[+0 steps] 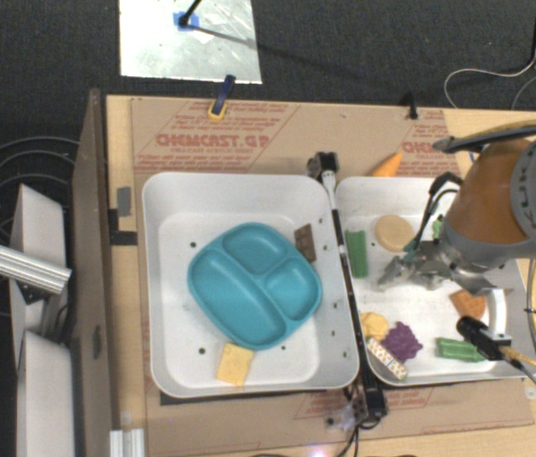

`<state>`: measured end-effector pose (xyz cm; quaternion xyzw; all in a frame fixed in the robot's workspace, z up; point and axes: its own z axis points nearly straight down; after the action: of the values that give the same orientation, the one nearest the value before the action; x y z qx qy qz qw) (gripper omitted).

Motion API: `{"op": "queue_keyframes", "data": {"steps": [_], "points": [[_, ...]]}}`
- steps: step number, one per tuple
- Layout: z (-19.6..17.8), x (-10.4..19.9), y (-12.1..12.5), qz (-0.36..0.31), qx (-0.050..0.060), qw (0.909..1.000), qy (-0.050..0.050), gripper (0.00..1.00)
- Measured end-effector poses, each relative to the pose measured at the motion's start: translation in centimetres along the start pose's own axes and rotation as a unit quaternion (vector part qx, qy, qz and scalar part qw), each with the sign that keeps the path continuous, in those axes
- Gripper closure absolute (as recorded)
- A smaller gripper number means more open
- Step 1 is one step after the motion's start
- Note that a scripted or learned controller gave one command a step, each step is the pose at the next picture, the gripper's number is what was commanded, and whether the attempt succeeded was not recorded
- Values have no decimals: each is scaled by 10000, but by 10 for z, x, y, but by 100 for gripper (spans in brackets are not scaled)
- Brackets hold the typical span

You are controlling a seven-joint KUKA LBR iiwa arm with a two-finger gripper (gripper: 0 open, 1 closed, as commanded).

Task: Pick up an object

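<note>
The arm (pixel 510 203) reaches in from the right over the right bin (pixel 367 190), its gripper (pixel 410 267) low near a round tan disc (pixel 394 231) and a green block (pixel 356 253). The left bin (pixel 168 198) holds a blue divided plate (pixel 253 284), a yellow square (pixel 234 364) and a small brown piece (pixel 306 243). A purple grape cluster (pixel 402 340) lies near the right bin's front.

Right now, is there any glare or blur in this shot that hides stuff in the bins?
Camera view: even light, soft shadows. The foil sheet on the floor glares; the bins don't. The teal tray and purple toy read clearly. The gripper is dark and slightly soft, so its tips are hard to make out.
</note>
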<state>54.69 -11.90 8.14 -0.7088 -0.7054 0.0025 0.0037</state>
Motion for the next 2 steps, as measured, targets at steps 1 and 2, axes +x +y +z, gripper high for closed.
{"op": "queue_keyframes", "data": {"steps": [1, 2], "points": [[-134, -30, 123, -58, -160, 9998, -44, 0], [-20, -57, 76, -15, -13, 10000, -4, 0]]}}
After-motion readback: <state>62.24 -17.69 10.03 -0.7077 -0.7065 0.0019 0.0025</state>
